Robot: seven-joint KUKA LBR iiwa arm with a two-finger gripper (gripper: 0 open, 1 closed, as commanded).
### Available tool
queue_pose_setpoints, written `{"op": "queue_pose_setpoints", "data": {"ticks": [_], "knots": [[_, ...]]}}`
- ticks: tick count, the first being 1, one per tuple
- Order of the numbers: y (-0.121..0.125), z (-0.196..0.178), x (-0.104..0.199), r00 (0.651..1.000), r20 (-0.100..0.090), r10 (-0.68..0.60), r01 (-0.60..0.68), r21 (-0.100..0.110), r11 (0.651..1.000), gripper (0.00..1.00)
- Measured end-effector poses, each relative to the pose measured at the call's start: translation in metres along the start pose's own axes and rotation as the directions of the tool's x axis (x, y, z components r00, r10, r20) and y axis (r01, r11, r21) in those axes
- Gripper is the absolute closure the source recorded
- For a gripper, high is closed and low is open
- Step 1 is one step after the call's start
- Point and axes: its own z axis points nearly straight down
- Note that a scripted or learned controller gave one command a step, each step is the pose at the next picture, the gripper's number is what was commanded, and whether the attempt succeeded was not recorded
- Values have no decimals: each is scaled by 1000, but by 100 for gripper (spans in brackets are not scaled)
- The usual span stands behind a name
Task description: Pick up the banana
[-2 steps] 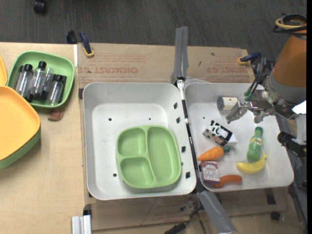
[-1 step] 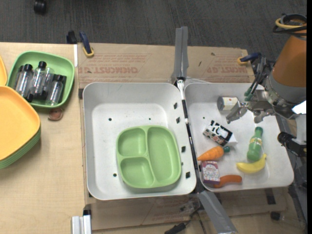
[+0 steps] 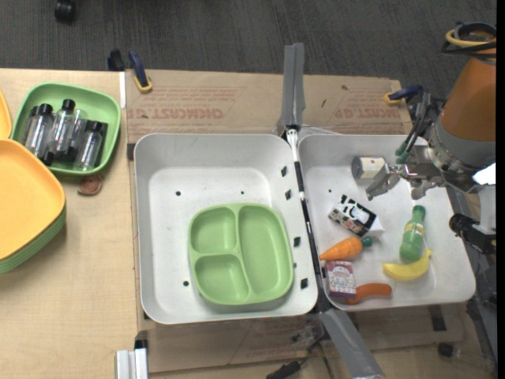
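the banana (image 3: 408, 268) lies at the right bin's (image 3: 316, 158) near edge, touching a green bottle (image 3: 412, 241). the end effector (image 3: 401, 177) hovers above, holding nothing, its opening unclear; a clean pick likely comes from the banana's free side.

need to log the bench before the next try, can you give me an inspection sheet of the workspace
surface: two white bins side by side, left bin, right bin, on a cardboard-covered bench
job's things: banana lying in right bin, untouched
clutter: green bottle, carrot, small box, green divided tray in left bin
grippers: gripper over right bin, apart from banana
cables: yellow loop at upper right
surroundings: green dish of bottles, orange plates, clamps
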Motion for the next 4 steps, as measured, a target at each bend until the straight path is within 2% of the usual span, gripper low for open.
{"op": "queue_pose_setpoints", "data": {"ticks": [4], "knots": [[0, 0, 0, 1000, 0, 0, 0, 0, 1000, 0]]}}
